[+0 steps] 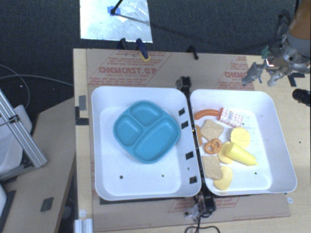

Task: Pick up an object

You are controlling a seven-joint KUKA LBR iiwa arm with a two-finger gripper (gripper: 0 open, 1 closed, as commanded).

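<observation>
Bench with two white bins [279,125]: gripper [263,76] open, empty, above right bin's far rim; toy food [228,149] clustered in right bin, crowding likely to cause a glancing or double grab.

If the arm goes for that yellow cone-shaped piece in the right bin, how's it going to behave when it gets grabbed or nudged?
The yellow cone lies on its side, so a nudge would probably roll it in a curve. Its tapered, smooth-looking surface may let it squirt out of a pinch. It looks like a light toy, and it touches the pieces beside it, so those may shift too.
</observation>
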